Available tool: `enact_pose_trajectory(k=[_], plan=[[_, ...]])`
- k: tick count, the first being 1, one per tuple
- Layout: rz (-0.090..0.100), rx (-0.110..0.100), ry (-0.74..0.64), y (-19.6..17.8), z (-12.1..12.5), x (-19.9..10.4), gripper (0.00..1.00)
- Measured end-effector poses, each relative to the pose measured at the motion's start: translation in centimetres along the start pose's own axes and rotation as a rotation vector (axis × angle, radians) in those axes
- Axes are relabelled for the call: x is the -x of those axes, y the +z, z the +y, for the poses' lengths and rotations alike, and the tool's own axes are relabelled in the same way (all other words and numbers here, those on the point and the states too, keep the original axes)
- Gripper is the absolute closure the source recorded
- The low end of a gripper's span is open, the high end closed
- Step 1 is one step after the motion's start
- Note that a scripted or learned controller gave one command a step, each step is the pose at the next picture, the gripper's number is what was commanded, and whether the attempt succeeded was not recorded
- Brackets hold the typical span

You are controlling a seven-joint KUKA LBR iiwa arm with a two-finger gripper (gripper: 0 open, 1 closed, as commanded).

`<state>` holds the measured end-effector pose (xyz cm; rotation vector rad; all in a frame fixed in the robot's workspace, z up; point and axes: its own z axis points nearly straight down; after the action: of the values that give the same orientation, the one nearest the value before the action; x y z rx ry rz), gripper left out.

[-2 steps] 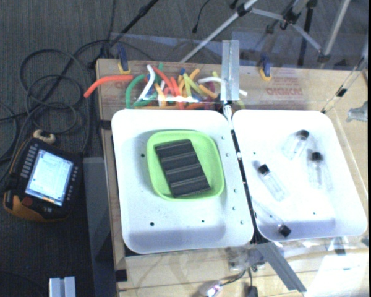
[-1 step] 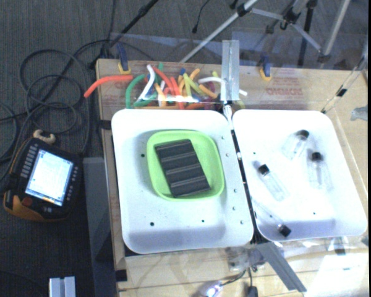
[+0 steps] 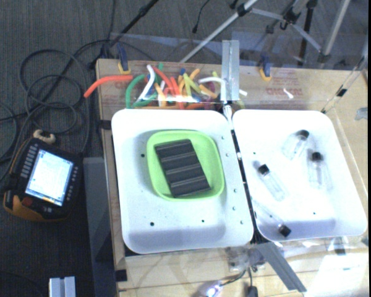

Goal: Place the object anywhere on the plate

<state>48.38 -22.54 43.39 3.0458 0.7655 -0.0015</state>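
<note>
A flat, dark grey ribbed rectangular block (image 3: 182, 167) lies on the square lime-green plastic plate (image 3: 214, 147), roughly centred and a little askew, its edges well inside the plate's rim. The plate sits in the left shallow white bin (image 3: 133, 221). Judged from this, the placing looks done: the block rests fully on the plate with nothing touching it. To the right of the plate, the right white bin (image 3: 340, 218) holds several small clear vials with black caps (image 3: 267, 176), scattered apart. The jaws' state cannot be told here.
</note>
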Motion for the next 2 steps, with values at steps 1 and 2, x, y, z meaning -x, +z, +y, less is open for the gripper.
enact_pose_trajectory(k=[1, 2], plan=[[-0.001, 0.001, 0.137, -0.01, -0.04, -0.05, 0.0], [-0.001, 0.0, 0.26, 0.0, -0.05, -0.07, 0.0]])
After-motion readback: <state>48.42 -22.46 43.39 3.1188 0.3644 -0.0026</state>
